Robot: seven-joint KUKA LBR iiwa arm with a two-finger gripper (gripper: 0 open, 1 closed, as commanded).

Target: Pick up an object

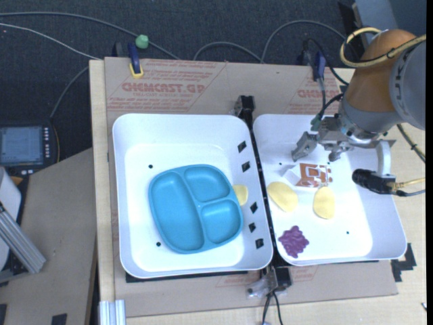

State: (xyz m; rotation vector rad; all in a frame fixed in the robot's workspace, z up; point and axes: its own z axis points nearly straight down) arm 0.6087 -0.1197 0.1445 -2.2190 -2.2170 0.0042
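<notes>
Robot lab: cabled bench (203, 80), bins (135, 134).

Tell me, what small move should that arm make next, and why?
Probably straight down. The gripper hangs open just above the orange-and-white card in the right bin and grips nothing; lowering its jaws around the card seems the nearest pick.

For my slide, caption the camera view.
End effector above the orange card in the right bin; blue tray in the left bin.
</notes>
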